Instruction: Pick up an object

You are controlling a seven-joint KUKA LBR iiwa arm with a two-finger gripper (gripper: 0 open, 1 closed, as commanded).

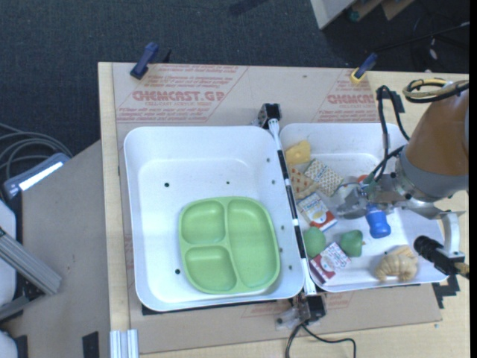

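The right bin (350, 134) holds several small items: a yellow piece (298, 153), a patterned packet (325, 174), a red and white packet (316, 209), a green pepper (350, 242), a blue cylinder (378, 223) and a tan bread-like piece (395, 263). My gripper (350, 195) reaches in from the right and hangs low over the middle of this bin. It is just left of and above the blue cylinder, close to the red and white packet. I see nothing clearly held in it.
The left bin (149, 162) carries a green divided tray (227, 245) in its front half. A second red and white packet (334, 258) and a green lump (313, 239) lie near the divider. Black cables (384, 118) arch over the right bin's back edge.
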